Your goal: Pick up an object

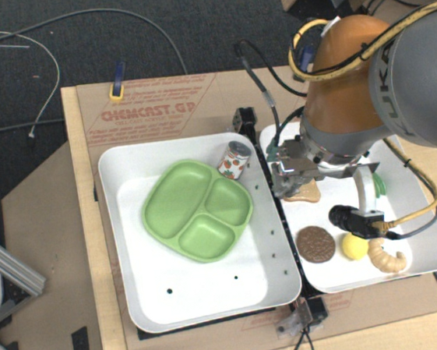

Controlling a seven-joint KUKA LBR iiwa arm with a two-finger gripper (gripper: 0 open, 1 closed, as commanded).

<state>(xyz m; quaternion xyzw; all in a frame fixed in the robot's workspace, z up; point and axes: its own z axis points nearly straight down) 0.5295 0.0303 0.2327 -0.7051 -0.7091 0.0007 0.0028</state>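
Over the right bin (436, 259) I hang low, my gripper (295, 175) down at the bin's left side, just above a tan, toast-like piece (307, 194) that pokes out from under me. My own bulk hides the fingertips, so I cannot tell whether my jaws are open or closed, nor whether anything sits between them. That piece is my best guess at the thing to pick, since I am right over it. Near it in the same bin lie a brown cookie (316, 243), a yellow ball (354, 247), a croissant (388, 256) and a green-and-white item (374, 185), loosely scattered, as if tipped in for me to choose from. In the left bin (122, 220) a green divided plate (197, 209) lies flat and askew, and a small can (234, 159) leans against the far wall just beside it; its label is too small to read. On the cardboard (148, 108) beyond the bins, red print reads roughly "CHEMCAST GP".
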